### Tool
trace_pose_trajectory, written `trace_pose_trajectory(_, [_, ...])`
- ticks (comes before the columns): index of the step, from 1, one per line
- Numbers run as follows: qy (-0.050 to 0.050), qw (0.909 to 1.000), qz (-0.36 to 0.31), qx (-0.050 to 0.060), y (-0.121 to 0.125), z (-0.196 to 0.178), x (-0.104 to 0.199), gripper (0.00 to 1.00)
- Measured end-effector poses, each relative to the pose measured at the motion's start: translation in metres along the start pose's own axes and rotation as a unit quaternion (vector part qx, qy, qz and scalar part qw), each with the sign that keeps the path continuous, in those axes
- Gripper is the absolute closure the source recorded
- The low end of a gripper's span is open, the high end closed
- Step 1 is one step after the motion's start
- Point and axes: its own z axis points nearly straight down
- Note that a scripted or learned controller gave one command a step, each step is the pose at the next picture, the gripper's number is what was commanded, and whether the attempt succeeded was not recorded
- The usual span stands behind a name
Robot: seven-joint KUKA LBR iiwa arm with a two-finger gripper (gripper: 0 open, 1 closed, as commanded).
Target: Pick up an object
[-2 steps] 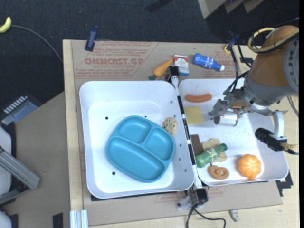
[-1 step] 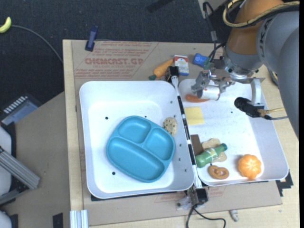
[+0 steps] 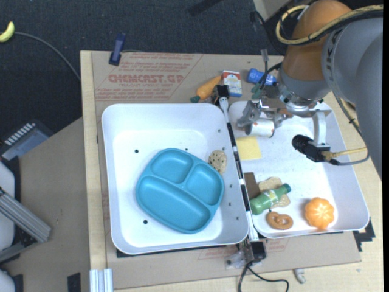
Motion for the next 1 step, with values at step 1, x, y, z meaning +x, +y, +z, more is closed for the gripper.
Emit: trace_pose_trajectory(1, [0.001, 1.0000, 0.000, 0.000, -0.0520, -0.0269, 0.0581, 1.00])
